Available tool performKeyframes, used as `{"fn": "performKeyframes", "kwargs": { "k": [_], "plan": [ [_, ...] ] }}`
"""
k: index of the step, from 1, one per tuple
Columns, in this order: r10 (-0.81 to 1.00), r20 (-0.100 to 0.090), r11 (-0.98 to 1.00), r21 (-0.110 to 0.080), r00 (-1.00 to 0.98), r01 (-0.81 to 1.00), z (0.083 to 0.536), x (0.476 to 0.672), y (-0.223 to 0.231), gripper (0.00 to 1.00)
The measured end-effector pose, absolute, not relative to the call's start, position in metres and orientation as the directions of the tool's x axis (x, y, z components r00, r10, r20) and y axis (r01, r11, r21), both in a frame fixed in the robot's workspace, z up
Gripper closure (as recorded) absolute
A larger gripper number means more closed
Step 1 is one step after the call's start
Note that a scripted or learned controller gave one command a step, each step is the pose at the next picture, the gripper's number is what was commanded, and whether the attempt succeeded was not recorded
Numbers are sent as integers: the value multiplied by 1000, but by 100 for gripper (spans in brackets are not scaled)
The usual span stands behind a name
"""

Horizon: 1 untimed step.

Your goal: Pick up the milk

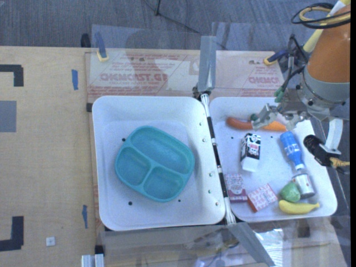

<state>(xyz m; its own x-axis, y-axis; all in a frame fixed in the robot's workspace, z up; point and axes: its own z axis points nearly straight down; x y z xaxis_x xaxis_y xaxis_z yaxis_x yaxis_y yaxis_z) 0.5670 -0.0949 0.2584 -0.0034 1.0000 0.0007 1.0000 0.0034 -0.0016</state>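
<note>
Right now your milk carton (251,152) lies in the right bin (328,204), left of the blue bottle (291,149). Your hand (276,114) hovers above the carrot (255,124), apart from the milk; its grip you cannot tell.

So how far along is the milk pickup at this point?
Done: nothing yet; the milk carton lies on the floor of the right bin, apart from its neighbours. In hand: the gripper hangs over the bin's far end, above the carrot, up and to the right of the carton. Left: moving over the carton, descending, grasping and lifting.
</note>
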Motion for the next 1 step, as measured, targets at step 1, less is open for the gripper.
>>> {"fn": "performKeyframes", "kwargs": {
  "k": [1],
  "plan": [
    [979,0,205,1,-205,979,101,572,-102,0]
  ]
}}
